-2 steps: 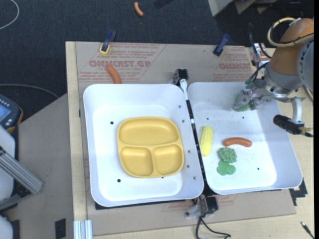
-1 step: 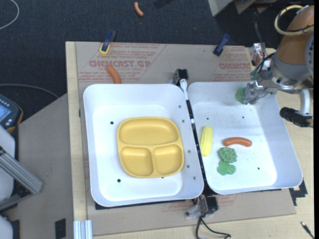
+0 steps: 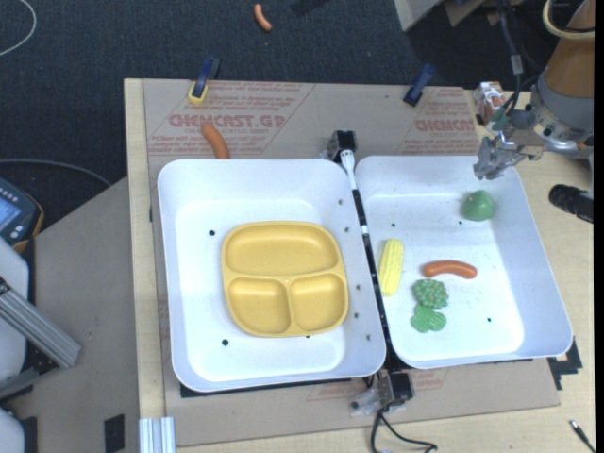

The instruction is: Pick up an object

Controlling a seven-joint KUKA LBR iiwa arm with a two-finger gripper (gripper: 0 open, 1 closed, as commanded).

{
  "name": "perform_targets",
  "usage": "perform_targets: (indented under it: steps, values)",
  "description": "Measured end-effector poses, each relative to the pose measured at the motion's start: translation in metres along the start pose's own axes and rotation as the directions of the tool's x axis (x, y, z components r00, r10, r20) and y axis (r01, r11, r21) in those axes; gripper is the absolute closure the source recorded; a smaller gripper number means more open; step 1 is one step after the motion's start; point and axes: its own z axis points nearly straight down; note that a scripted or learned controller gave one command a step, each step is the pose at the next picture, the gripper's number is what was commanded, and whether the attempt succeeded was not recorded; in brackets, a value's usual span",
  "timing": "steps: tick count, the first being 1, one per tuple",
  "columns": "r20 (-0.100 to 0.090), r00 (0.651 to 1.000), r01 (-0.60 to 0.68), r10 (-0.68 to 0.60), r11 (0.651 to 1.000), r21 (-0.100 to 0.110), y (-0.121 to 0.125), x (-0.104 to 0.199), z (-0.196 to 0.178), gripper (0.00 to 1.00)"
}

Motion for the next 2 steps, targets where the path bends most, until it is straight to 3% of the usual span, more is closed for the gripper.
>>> perform_targets:
  steps: [1,2]
  values:
    - [0.000,1.000,0.000,0.000,1.000,0.001,0.001,0.000,-0.022,1.00]
    - [-0.005,1.000,0.003,-0.003,1.000,0.010,-0.015,0.048,-0.022,1.00]
